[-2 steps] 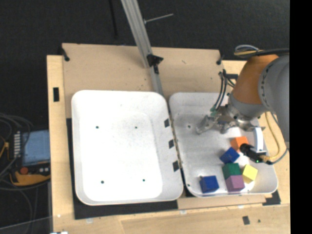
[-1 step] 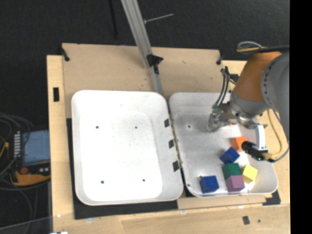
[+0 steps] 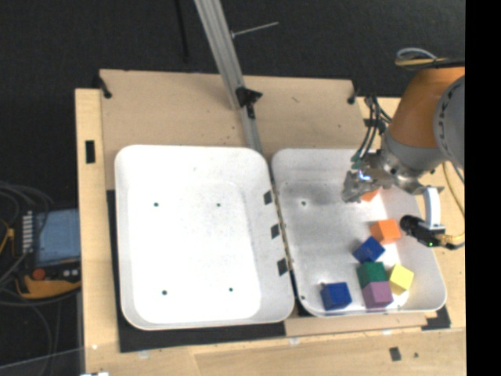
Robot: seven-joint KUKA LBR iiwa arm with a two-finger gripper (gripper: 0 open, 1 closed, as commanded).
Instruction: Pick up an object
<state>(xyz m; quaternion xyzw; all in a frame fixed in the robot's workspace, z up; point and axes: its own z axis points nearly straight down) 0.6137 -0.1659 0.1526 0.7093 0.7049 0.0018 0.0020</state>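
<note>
- On the far left, off the bench, a blue box (image 3: 59,236) lies among dark cables on the floor.
- Next comes the left bin (image 3: 133,210), white and shallow, with a few small dark dots on its floor.
- Behind the two bins a grey metal rail (image 3: 223,49) slants up and away from the seam between them.
- Touching the left bin's side, the right bin (image 3: 313,210) holds all the blocks, gathered in its near right part.
- A blue block (image 3: 336,295) sits by the near wall, apart from the others.
- A second blue block (image 3: 368,250) lies just above a green block (image 3: 373,273), with a purple block (image 3: 377,293) below that and a yellow block (image 3: 401,277) beside them.
- An orange block (image 3: 385,230) lies just above that cluster.
- The gripper (image 3: 358,185) hangs over the bin's far right part; something small and orange shows just beside it, and whether the claw is spread or closed cannot be told.
- The arm's orange band (image 3: 419,108) rises at the right.
</note>
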